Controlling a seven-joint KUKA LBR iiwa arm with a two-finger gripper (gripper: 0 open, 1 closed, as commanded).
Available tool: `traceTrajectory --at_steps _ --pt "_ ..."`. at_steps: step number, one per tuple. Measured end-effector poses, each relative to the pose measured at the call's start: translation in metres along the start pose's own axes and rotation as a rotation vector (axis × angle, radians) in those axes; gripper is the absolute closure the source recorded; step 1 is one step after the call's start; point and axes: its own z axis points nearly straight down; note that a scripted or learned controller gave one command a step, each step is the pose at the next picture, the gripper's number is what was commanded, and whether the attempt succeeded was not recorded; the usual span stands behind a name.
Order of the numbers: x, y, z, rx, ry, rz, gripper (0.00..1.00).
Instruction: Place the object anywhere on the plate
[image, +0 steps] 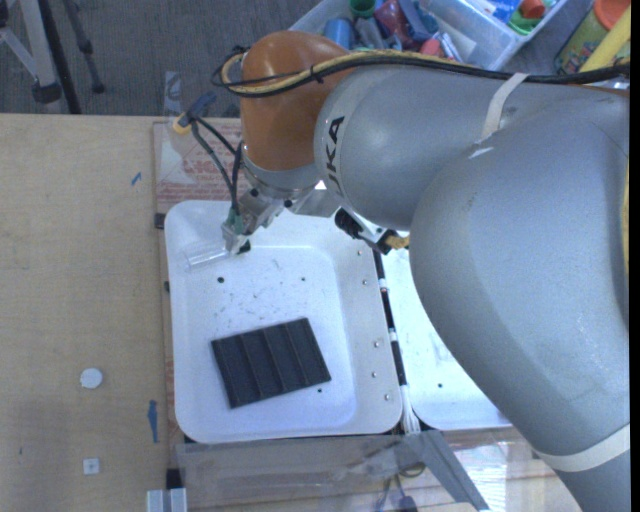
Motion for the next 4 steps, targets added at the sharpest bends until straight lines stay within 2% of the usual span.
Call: traceTrajectory --at_steps 1,2,3,4 --pt "0.031 -0.025 -0.111 -0.004 -0.003 -0.052 1.0" --pt "0.031 -0.026 -0.11 -0.003 -0.002 -0.052 0.0" --pt "0.037 -0.052 0.047 -0.001 0.0 0.388 0.0" --pt "0.104 -0.103 0.055 -0.016 -0.003 0.945 0.0"
